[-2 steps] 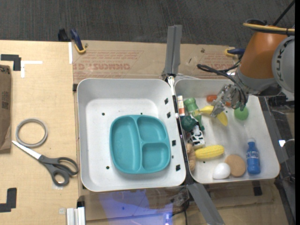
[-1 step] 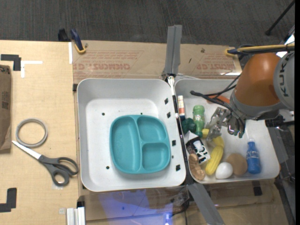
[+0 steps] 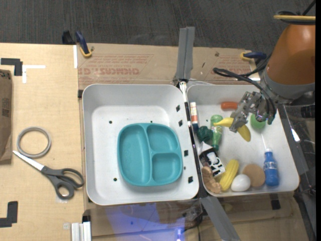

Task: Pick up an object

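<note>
Now we see a banana [image 3: 243,130] in the right bin [image 3: 287,149], just under the gripper [image 3: 239,115].
We cannot tell whether it grips. Corn [image 3: 229,173], an egg [image 3: 241,183] and a blue bottle [image 3: 270,168] lie nearer the front; the left bin [image 3: 95,149] holds a teal tray [image 3: 149,153].

Just one camera here, fixed up above the bench and angled down, so the far side sits at the top. It's pulled back enough to catch both bins, left bin [image 3: 100,134] and right bin [image 3: 286,159], with the arm [image 3: 296,49] poking in from the right.
</note>
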Robot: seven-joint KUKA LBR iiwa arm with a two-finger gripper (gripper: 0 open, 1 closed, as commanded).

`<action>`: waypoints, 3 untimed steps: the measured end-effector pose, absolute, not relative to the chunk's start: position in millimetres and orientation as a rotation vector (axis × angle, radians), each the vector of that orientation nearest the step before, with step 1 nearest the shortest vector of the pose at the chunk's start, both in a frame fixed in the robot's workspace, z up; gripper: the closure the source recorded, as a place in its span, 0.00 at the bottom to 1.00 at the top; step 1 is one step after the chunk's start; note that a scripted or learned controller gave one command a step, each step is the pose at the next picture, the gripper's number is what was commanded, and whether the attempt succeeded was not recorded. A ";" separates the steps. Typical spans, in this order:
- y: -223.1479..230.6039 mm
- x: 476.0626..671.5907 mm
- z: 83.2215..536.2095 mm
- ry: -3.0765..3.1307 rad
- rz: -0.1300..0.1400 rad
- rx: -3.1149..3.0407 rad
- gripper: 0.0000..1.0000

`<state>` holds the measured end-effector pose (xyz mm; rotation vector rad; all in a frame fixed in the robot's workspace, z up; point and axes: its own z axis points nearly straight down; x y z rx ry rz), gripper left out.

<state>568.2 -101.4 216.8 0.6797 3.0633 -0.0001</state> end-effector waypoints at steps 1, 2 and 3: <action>-103.3 541.0 93.5 3.040 -0.001 0.792 1.00; -66.4 612.9 220.4 3.072 0.000 0.652 1.00; -20.3 599.4 253.8 3.006 -0.001 0.903 1.00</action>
